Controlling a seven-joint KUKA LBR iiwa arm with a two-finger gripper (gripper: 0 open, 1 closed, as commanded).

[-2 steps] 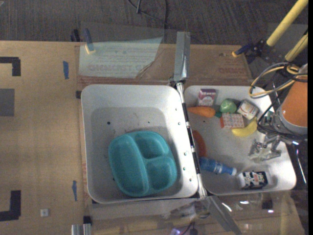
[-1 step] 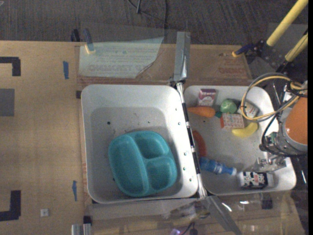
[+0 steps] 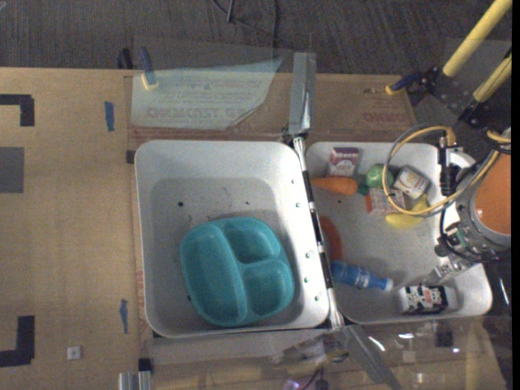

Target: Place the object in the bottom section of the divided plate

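Teal divided plate (image 3: 236, 270) in left bin (image 3: 154, 242); right bin (image 3: 475, 299) holds carrot (image 3: 335, 186), bottle (image 3: 360, 277); end effector (image 3: 449, 268) state unclear.

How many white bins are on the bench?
2. The left bin holds the teal divided plate. The right bin sits beside it, holding small toy items, with the arm's gripper over its right side.

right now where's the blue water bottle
In the camera view the blue water bottle lies on its side in the right bin, near its lower left, just below the red-orange item and left of the black-and-white carton.
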